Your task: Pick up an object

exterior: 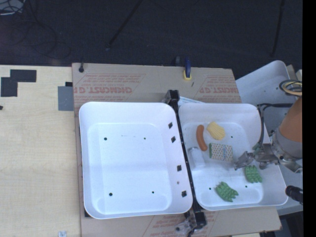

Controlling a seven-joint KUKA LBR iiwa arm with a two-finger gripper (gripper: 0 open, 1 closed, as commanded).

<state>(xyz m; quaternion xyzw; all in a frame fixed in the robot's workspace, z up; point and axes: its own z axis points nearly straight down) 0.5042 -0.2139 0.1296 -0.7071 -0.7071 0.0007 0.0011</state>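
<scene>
The right bin [269, 200] holds several small items. An orange-red sausage [201, 138] lies near its left wall, with a yellow lumpy piece [216, 130] just to its right. A small checkered packet [220, 151] sits in the middle. One green bumpy piece [226, 191] lies near the front, and another green piece [253, 174] lies towards the right wall. My gripper [245, 160] hangs low over the bin's right half, between the checkered packet and the right-hand green piece, just above and left of that piece. I see nothing held in it.
The left bin [129, 159] stands beside the right one, their walls meeting at a black-clipped divider [178, 152]. The arm [289, 137] comes in over the right bin's right rim. A blue and yellow clamp [187, 69] sits at the back edge of the cardboard.
</scene>
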